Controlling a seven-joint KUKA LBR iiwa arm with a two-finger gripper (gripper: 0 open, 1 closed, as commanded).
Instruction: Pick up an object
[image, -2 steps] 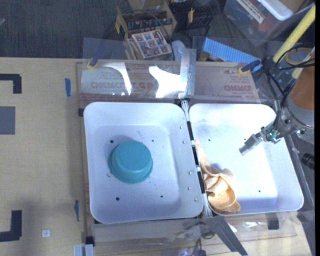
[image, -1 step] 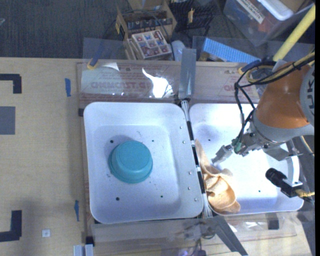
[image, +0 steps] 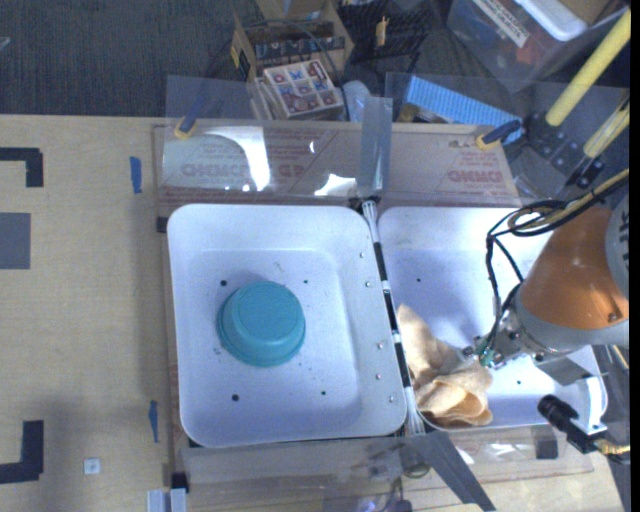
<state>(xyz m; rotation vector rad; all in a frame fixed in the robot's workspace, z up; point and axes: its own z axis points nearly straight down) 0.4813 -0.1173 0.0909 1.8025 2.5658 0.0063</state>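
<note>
A teal round bowl (image: 262, 322) lies upside down in the middle of the left bin (image: 200, 240). A crumpled tan cloth (image: 440, 375) sits in the right bin (image: 440, 245) against its left wall, near the front corner. My gripper (image: 487, 353) is down in the right bin at the cloth's right edge, touching or just above it. The arm's orange band and wrist cover most of the gripper.
A clear divider stands between the two bins, with clear panels (image: 270, 165) behind them. Black cables (image: 510, 235) loop over the right bin. Boxes and clutter lie beyond the back panels. Bare wooden bench (image: 80, 300) stretches to the left.
</note>
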